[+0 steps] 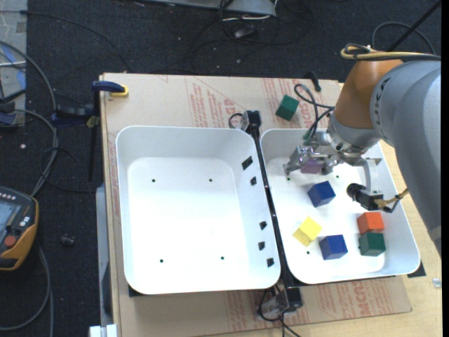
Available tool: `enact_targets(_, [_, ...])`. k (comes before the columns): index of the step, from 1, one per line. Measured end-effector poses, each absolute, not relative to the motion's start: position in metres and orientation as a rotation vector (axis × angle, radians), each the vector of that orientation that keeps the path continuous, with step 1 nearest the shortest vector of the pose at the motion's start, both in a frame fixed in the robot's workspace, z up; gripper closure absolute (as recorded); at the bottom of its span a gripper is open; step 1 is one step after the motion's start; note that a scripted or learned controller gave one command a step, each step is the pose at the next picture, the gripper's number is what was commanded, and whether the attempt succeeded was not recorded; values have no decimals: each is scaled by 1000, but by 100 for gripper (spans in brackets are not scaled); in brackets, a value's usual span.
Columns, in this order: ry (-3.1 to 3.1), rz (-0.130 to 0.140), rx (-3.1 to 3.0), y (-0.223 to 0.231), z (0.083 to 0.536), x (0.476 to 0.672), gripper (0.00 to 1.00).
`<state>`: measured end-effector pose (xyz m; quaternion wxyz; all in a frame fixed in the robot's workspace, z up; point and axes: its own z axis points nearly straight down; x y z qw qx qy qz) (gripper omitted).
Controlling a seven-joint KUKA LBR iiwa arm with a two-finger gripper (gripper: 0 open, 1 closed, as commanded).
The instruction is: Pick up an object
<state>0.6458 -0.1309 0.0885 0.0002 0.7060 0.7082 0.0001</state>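
White and bare, the left bin [189, 209] sits unused. All the loose blocks sit in the right bin [403, 262], within the arm's reach: a yellow block [306, 231], two blue blocks [321, 193], an orange block [370, 222]. The gripper [313, 161] hangs low over that bin's far end with a purple block [311, 165] between its fingers, wrist bent steeply down.

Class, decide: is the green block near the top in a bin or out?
Out. The green block sits on the bench board, beyond the right bin's rim.

Dark carpet [63, 20] surrounds the pale wooden bench [175, 100]; black cables [42, 111] trail across the floor under even light.
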Motion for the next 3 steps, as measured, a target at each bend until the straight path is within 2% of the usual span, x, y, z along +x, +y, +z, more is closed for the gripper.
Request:
enact_targets(1, [2221, 3, 2219, -133, 100, 646, 100])
enact_targets(2, [2228, 9, 2211, -29, 193, 575, 100])
enact_targets(3, [2156, 6, 2277, -74, 266, 608, 100])
